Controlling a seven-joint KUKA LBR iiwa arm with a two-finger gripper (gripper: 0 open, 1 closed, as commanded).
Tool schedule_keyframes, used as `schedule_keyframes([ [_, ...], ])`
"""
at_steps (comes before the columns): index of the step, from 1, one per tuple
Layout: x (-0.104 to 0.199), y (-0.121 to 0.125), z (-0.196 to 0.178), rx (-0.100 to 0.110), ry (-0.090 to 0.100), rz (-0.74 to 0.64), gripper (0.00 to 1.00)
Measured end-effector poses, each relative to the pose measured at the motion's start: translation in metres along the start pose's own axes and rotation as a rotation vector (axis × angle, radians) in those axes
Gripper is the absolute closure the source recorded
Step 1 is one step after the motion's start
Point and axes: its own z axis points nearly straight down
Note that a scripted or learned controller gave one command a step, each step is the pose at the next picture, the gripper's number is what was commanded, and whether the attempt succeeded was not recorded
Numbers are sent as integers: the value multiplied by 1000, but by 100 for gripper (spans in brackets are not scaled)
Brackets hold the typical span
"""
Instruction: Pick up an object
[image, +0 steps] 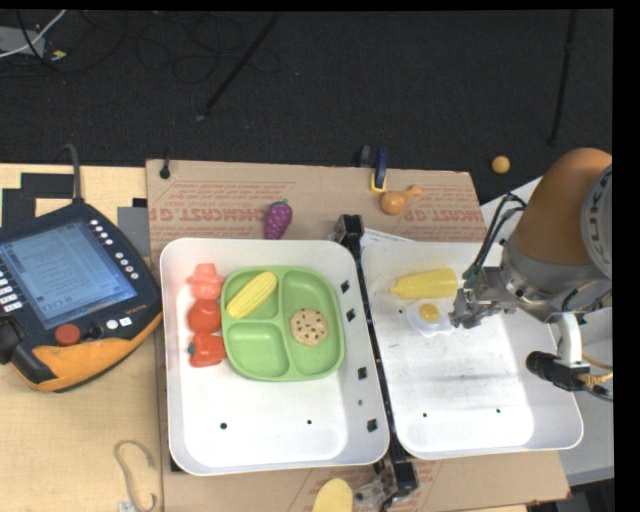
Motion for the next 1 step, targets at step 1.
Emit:
schedule_keyframes([
  [1,-4,3,-43,1,1,-2,100],
])
